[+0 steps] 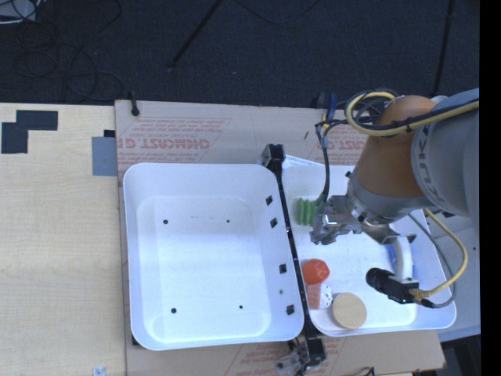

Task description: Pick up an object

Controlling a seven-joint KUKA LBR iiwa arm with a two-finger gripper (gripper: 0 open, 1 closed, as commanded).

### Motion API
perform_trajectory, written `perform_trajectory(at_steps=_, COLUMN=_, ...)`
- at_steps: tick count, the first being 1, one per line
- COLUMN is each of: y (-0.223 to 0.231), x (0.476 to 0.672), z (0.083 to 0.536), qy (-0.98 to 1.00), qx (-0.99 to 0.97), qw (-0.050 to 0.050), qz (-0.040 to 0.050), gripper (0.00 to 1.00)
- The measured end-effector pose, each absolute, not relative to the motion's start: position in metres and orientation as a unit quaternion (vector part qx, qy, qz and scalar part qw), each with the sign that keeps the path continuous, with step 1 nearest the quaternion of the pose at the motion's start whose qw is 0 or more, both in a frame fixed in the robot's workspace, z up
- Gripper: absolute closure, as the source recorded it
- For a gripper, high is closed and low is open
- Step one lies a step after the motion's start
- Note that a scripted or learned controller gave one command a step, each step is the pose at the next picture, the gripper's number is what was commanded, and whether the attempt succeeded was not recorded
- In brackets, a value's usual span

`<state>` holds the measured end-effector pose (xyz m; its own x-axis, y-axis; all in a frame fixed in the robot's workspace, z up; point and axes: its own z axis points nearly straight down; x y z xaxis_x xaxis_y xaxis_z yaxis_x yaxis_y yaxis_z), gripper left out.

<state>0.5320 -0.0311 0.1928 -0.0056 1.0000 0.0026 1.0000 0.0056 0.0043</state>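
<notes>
**Entry: my gripper and R bin contents**

1. Gripper: mine, on the grey arm w/ orange band. Reaches in from the right and hangs over the upper-left part of the R bin, close to the black strip that runs btw the two bins. Apart or together: can't tell, the wrist body hides it from this angle. Nothing seen clamped in it.
2. Green item: nearest candidate. In R bin, upper-left corner, just beside the gripper on its upper-left side. Touching or not: can't tell.
3. Orange item: R bin, lower left, below the gripper and apart from it, near the strip.
4. White cube: small, w/ dark spots, just below the orange item.
5. Disc: tan, round, lying flat, just beside the cube on its right, near the bin's front rim.
6. L bin: white, shallow, a few small dark dots on the floor.
7. Cardboard: sheet w/ red print, under both bins.
8. Bench: pale wood, left of the cardboard.
</notes>
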Motion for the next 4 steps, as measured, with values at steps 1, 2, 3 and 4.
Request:
perform_trajectory(at_steps=1, y=-0.084, x=0.526, z=0.135, qy=0.705, qx=0.709, qw=-0.003, qz=-0.0033, gripper=1.00)
perform_trajectory(at_steps=2, y=-0.087, x=0.523, z=0.087, qy=0.707, qx=0.708, qw=0.000, qz=0.0000, gripper=1.00)
perform_trajectory(at_steps=3, y=-0.042, x=0.559, z=0.194, qy=0.709, qx=0.705, qw=0.002, qz=0.0030, gripper=1.00)
perform_trajectory(at_steps=4, y=0.000, x=0.492, z=0.243, qy=0.708, qx=0.706, qw=-0.002, qz=0.0000, gripper=1.00)
